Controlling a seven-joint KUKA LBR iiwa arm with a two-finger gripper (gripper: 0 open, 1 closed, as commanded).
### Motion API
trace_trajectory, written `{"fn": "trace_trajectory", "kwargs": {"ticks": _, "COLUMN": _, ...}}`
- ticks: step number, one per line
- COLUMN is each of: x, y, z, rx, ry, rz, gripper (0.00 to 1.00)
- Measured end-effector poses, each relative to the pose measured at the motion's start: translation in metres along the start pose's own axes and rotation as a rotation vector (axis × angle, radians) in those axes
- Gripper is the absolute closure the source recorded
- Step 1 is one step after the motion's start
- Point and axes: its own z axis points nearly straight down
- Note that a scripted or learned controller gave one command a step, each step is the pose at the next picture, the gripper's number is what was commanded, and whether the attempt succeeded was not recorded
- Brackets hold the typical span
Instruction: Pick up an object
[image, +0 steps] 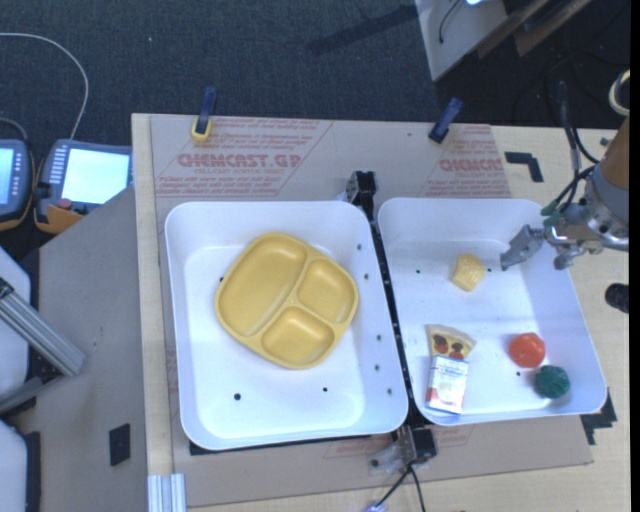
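Packet (449, 370) in right bin (590, 330), long axis running near-to-far; gripper (540, 247) spread open above far edge, holding nothing

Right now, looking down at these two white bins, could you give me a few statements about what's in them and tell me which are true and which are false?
1. The yellow divided plate lies in the left bin. True.
2. The red ball sits on the yellow divided plate. False: it lies in the right bin, beside the dark green ball.
3. The end effector holds the pale yellow chunk. False: the chunk lies on the bin floor, apart from the end effector, whose fingers are spread with nothing between them.
4. The small packet lies in the right bin. True.
5. The arm reaches in over the left bin. False: it comes in at the right bin's far right side.
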Motion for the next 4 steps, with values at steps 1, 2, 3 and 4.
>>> {"fn": "trace_trajectory", "kwargs": {"ticks": 1, "x": 0.005, "y": 0.000, "z": 0.043, "rx": 0.000, "ry": 0.000, "rz": 0.000, "gripper": 0.00}}
{"fn": "trace_trajectory", "kwargs": {"ticks": 2, "x": 0.011, "y": -0.008, "z": 0.097, "rx": 0.000, "ry": 0.000, "rz": 0.000, "gripper": 0.00}}
{"fn": "trace_trajectory", "kwargs": {"ticks": 3, "x": 0.011, "y": -0.007, "z": 0.085, "rx": -0.005, "ry": -0.002, "rz": 0.000, "gripper": 1.00}}
{"fn": "trace_trajectory", "kwargs": {"ticks": 4, "x": 0.013, "y": -0.007, "z": 0.042, "rx": -0.008, "ry": -0.003, "rz": -0.001, "gripper": 1.00}}
